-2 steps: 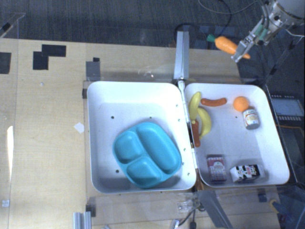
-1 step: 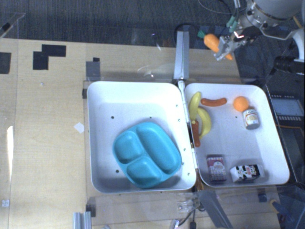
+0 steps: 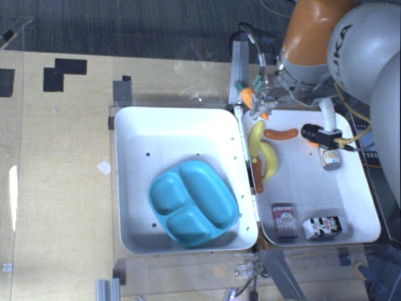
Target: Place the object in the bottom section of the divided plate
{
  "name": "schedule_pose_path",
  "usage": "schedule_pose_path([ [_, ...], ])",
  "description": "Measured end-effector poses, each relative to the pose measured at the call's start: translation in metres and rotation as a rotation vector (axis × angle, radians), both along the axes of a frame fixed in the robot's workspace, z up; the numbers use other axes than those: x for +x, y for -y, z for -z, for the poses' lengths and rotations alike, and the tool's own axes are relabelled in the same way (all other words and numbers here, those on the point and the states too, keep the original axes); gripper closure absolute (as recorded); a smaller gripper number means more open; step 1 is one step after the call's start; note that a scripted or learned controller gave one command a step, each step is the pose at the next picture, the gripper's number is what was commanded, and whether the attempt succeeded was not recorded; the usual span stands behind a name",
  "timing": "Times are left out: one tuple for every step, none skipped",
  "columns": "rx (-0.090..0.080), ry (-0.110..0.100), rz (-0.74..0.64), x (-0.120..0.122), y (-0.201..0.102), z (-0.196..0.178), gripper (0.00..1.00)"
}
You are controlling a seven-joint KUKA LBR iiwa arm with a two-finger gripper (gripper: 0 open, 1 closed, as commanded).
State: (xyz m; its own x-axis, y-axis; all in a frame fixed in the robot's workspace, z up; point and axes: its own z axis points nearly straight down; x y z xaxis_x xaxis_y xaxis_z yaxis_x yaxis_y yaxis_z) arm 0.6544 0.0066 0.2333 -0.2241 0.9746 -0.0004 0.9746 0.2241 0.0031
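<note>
The claw (image 3: 260,98) hangs over the far left corner of the right bin (image 3: 357,193), close to the wall where the two bins meet. Its tips are hidden among the wrist hardware, so I cannot tell whether it is open or closed. A small orange object (image 3: 248,97) sits right against the claw's left side, over the bin's rim; whether it is actually gripped cannot be told.

Just below the claw, inside the right bin, a yellow banana (image 3: 267,157) curves along the left wall. A reddish sausage (image 3: 281,133) lies beside the banana's upper end. A second, darker sausage (image 3: 257,175) lies tight against the dividing wall, touching the banana's lower part. Further right stands a small pale jar (image 3: 331,159). Near the front edge of this bin lie a purple packet (image 3: 285,222) and, beside it, a black-and-white carton (image 3: 323,227).

The left bin (image 3: 135,168) holds the blue divided plate (image 3: 195,200), which rests toward its front right corner, well apart from the claw. Both bins sit on the pale table (image 3: 56,187).
</note>
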Motion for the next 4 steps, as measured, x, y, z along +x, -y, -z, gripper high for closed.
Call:
schedule_pose_path([
  [0.000, 0.002, 0.000, 0.000, 0.000, -0.001, 0.00],
  [0.001, 0.008, -0.003, 0.002, 0.000, -0.013, 1.00],
  [-0.001, 0.004, -0.265, 0.015, -0.025, -0.097, 1.00],
  [0.000, 0.004, -0.058, 0.015, -0.005, -0.106, 1.00],
])
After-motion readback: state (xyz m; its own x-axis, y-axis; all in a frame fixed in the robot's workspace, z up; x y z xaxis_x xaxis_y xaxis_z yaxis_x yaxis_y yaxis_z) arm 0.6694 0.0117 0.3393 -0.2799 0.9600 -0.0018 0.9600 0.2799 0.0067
